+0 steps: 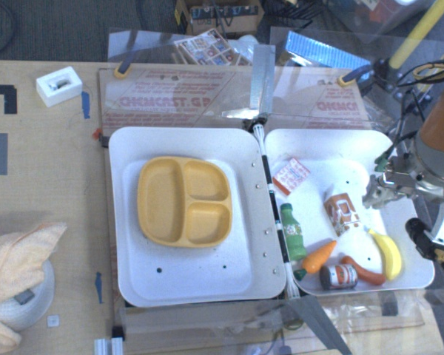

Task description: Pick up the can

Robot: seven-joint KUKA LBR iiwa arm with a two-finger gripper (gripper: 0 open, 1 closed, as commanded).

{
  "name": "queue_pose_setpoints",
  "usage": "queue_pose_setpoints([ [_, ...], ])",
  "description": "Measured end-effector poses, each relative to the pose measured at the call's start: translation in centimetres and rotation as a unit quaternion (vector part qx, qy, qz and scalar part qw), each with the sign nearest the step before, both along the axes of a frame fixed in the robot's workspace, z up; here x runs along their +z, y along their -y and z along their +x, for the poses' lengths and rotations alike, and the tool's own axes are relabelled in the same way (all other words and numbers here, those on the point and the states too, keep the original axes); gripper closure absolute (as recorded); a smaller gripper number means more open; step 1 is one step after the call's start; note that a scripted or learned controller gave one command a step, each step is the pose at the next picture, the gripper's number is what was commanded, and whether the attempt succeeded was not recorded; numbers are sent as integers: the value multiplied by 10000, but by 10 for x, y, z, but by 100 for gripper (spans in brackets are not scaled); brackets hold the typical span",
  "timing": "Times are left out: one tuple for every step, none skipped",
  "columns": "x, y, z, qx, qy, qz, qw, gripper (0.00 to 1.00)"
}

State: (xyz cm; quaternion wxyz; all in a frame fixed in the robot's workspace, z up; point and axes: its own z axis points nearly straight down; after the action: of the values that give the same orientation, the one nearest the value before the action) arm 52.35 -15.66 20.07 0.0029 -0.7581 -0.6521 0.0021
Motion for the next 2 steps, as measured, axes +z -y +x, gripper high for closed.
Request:
queue_pose_setpoints([
  [-29,-67,27,-165,-7,-3,9999,100],
  [-18,-79,-21,1201,1,7,9928,100],
])
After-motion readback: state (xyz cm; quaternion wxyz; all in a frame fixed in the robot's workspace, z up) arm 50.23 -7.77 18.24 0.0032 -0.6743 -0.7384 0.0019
